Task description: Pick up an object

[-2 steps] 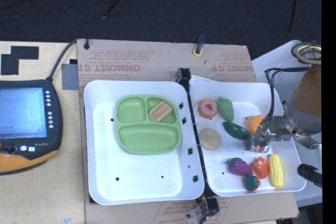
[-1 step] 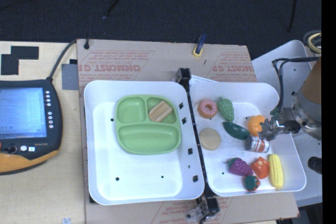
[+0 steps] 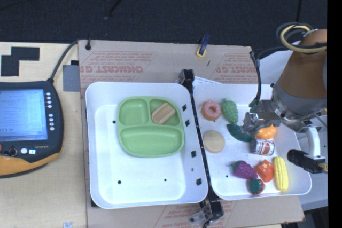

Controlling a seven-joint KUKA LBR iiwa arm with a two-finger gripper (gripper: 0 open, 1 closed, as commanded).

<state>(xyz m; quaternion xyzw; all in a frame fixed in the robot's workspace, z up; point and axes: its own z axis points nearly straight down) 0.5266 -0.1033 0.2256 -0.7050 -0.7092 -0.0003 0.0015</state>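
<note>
The arm reaches in from the right, and my gripper (image 3: 251,121) hangs low over the right bin (image 3: 240,88). Directly beneath and beside it lie a dark green piece (image 3: 238,133), an orange piece (image 3: 267,132) and a small can (image 3: 263,147). A pink donut (image 3: 211,110) and a light green vegetable (image 3: 230,111) sit to the gripper's left. Further forward are a beige round piece (image 3: 214,141), purple grapes (image 3: 244,170), a red piece (image 3: 264,169), a yellow corn cob (image 3: 281,173) and a small red-green piece (image 3: 255,186).
The left bin (image 3: 101,168) holds a green divided plate (image 3: 149,139) with a tan block (image 3: 163,112) in its upper right compartment. A tablet pendant (image 3: 26,123) lies at the far left. A black divider (image 3: 195,131) runs between the bins.
</note>
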